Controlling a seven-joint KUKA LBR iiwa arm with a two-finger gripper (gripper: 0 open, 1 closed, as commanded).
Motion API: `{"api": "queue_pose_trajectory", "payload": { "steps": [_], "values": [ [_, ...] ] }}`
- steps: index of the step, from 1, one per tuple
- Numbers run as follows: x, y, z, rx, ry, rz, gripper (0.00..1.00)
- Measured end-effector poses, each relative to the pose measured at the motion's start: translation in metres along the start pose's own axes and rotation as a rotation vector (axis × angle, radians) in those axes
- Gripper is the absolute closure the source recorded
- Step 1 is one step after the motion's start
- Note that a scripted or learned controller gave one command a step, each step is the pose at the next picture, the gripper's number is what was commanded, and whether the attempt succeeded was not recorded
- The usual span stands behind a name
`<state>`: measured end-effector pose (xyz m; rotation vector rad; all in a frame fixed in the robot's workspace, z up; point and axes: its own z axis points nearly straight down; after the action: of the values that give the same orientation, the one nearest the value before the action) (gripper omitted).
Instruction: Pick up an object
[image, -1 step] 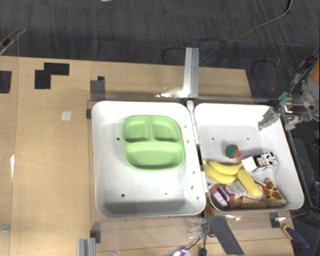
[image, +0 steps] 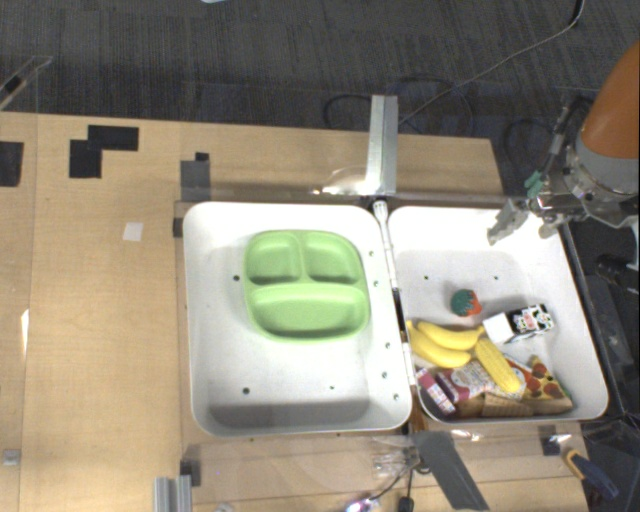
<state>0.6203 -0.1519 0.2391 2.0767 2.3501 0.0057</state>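
From my seat at the remote station, the biggest thing in view is the wooden bench (image: 100, 330), pale, with a few black patches toward its far left. On it sit the two shallow white bins side by side. The left bin (image: 215, 350) holds a green divided plate (image: 305, 282), lying flat a little toward the far side of its middle, two small sections on the far edge and one long section nearer me.

The right bin (image: 560, 290) carries all the small goods, crowded into its near half. The arm (image: 615, 120) comes in at the far right, orange band showing at the edge, and the gripper (image: 528, 218) hangs over the far right corner of this bin. I see its two fingers spread apart with nothing between them, well apart from the pile.

Of the pickable things, the bananas (image: 445, 342) lie against the left wall. An ear of corn (image: 497, 365) angles just beside them toward the near right. A flat slice of pizza (image: 530, 395) sits at the near edge, with a dark wrapped snack (image: 440, 388) to its left. A white carton (image: 520, 323) with black markings rests to the right of the bananas. A small strawberry (image: 463, 302) sits alone, farther in than the rest.
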Motion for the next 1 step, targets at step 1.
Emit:
{"api": "queue_pose_trajectory", "payload": {
  "steps": [1],
  "values": [
    [-0.0026,-0.0476,0.1216,0.002,0.001,-0.057,0.00]
  ]
}}
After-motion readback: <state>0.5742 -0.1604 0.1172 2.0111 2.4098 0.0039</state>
